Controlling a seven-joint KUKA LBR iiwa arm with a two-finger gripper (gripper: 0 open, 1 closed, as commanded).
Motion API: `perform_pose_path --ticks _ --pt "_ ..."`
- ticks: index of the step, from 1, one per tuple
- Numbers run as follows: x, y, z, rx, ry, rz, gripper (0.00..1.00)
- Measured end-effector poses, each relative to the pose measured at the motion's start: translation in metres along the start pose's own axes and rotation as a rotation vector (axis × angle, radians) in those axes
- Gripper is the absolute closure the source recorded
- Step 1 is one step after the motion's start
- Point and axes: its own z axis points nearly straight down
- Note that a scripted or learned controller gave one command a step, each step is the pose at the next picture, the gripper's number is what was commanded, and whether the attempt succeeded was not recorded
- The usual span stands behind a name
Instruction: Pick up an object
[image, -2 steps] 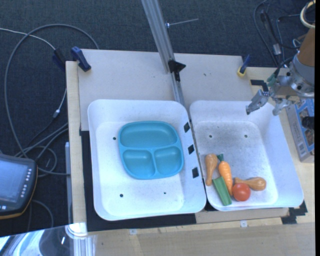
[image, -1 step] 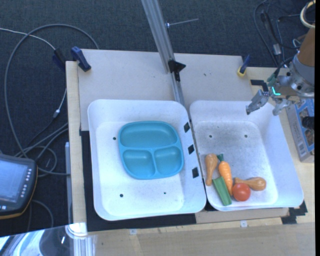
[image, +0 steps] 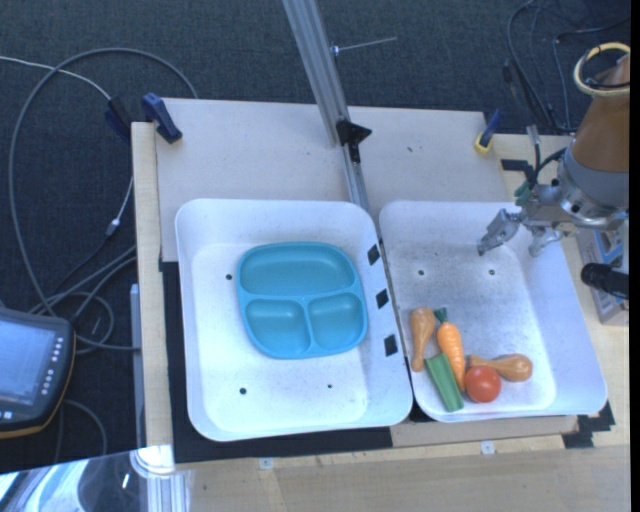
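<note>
Currently hovering my two-finger gripper (image: 515, 235) at upper right of frame, fingers spread, pinching nothing. Eyeing small orange plastic carrot (image: 451, 349) lying lower centre of right white bin (image: 560, 310): probably light, stiff, slippery; gripping across middle.

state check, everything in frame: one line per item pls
pincer: above the right bin's upper part, nothing between its fingers
blue divided plate: flat in the left bin, compartments bare
carrot: lying in the right bin, near its lower edge
green vegetable: lying beside the carrot, touching it
tomato: resting near the lower edge
two tan pieces: lying on either side of the pile
</note>
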Motion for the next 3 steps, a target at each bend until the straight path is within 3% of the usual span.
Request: perform_pose_path --ticks 2,3 --pt "-0.009 -0.004 0.104 0.001 0.0 0.0 0.0" --pt "-0.009 -0.002 0.089 -0.008 -0.001 -0.001 1.0"
